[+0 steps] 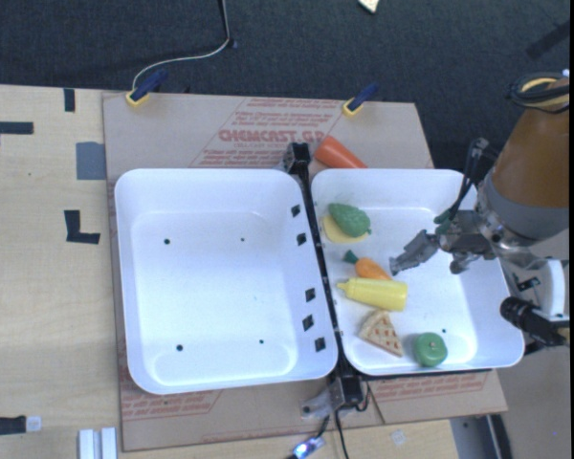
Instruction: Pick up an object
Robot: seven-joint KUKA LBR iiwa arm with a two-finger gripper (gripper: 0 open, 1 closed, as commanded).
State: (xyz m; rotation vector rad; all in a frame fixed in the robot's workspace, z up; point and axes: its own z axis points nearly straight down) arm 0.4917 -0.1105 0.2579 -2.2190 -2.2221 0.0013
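Two shallow white plastic bins are seen side by side; the left bin (210,275) carries no toys, the right bin (459,285) holds all of them. The grey arm w/ orange band (536,161) is reached in from the right, its two-finger gripper (409,254) poised over the right bin's middle; whether it is apart or together cannot be told.

Pick candidates, clustered near the divider: yellow corn-like toy (373,294), green leafy toy on a yellow piece (347,221), tan wedge-shaped waffle toy (381,333), green round toy (430,349), small orange carrot-like toy (369,268).

Risks, as judged: items lie close together, so two could be pinched or one nudged aside. Rounded shapes could be squeezed out. The divider could be clipped.
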